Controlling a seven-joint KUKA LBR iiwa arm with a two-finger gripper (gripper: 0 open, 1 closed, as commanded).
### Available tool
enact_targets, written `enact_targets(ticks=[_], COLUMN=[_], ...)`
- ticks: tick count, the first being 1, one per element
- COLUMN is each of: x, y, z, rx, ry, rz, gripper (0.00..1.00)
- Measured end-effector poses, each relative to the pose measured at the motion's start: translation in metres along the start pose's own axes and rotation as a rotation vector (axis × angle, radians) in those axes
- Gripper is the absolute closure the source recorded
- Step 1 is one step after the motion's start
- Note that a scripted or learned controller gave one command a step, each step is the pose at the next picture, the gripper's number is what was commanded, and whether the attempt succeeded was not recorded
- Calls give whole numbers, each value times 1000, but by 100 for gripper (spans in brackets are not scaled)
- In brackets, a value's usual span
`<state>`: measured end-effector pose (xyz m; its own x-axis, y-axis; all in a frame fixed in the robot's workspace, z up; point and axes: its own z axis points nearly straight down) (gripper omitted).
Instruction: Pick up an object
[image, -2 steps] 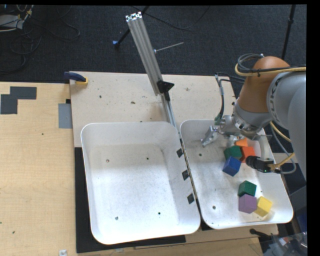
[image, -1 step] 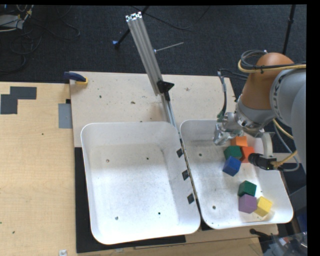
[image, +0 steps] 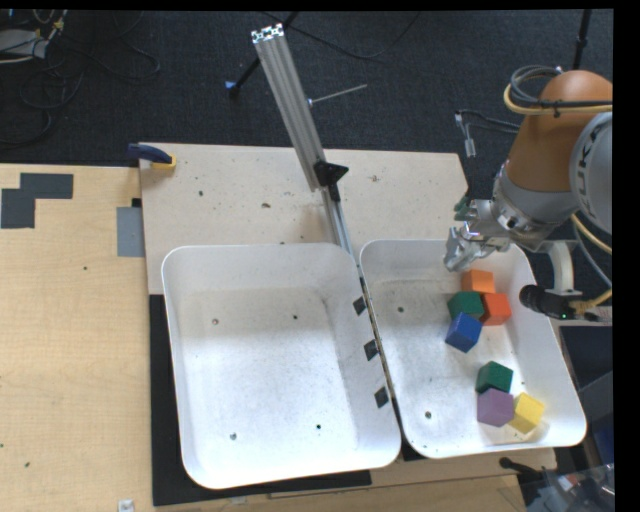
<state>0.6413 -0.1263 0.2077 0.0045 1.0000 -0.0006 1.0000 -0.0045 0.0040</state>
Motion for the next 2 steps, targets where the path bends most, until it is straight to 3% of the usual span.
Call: enact_targets(ticks=[1,2], x=[0,53], y=[0,-15], z=[-1,6], rx=[5,9], ry=[1,3], rz=[-1,-8], gripper=[100,100])
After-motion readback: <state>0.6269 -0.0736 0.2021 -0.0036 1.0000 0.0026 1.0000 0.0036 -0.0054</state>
